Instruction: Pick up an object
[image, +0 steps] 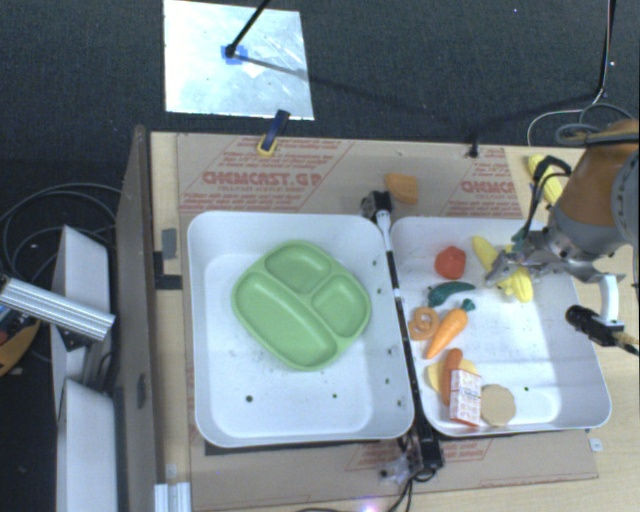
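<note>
two white bins (300, 425), one green plate (300, 305), one carrot (446, 332)

Dark carpet floor (70, 90) all around the cardboard-covered tabletop (300, 165), a shiny silver sheet (238, 60) lying behind it, black cables (40, 225) tangled off to the left.

The right bin (590, 400) is crowded along its left side by a tomato (450, 262), carrot (446, 331), small box (463, 396) and round cookie (497, 405), while its middle and right floor lie bare. In the left bin (215, 400), a green divided plate (301, 303) fills the middle, leaving open floor along the near edge.
</note>
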